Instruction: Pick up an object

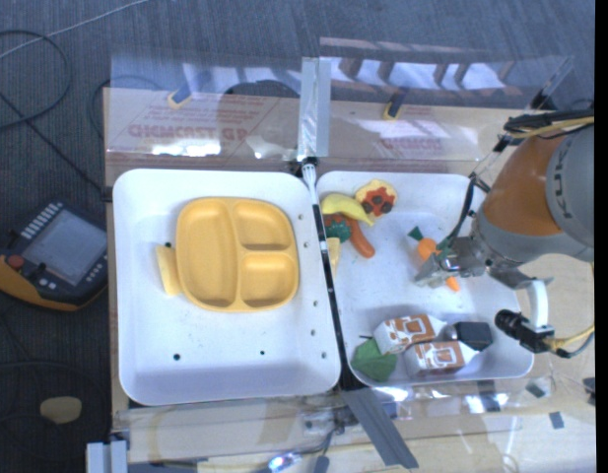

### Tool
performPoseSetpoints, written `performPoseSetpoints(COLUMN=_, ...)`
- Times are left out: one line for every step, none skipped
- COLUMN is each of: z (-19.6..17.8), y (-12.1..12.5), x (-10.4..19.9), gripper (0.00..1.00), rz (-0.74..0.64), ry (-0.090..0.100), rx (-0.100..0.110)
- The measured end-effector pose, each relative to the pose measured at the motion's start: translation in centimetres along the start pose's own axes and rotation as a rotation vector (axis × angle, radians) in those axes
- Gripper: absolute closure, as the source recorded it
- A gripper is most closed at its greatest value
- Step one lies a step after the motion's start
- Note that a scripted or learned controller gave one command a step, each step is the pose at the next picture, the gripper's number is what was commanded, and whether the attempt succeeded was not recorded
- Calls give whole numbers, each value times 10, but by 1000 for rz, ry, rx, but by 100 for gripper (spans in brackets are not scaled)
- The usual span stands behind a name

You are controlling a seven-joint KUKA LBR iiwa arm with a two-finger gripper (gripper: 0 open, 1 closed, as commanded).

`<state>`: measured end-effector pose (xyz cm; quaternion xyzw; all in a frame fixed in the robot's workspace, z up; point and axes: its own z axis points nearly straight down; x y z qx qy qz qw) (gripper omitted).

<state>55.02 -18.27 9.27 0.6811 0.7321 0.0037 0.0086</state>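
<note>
Grey carpet floor; cardboard-lined tabletop. Two shallow white bins side by side: left bin, right bin. Grey-and-orange arm, reaching low into the right bin. Yellow divided plate, flat in the left bin. Two printed cartons, crowded against the near wall. Banana, far corner. Claw, spread or pressed together: cannot tell. Small orange carrot, just beside the claw, likely its target.
</note>
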Motion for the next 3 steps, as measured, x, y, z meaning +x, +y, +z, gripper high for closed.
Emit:
performPoseSetpoints(z=0, y=-16, x=-11, gripper=100, rz=96, ry=5, rx=-4)
performPoseSetpoints(z=2, y=92, x=34, gripper=100, rz=-35, ry=1, rx=1)
performPoseSetpoints(z=4, y=116, x=22, gripper=100, rz=-184, ry=14, rx=37)
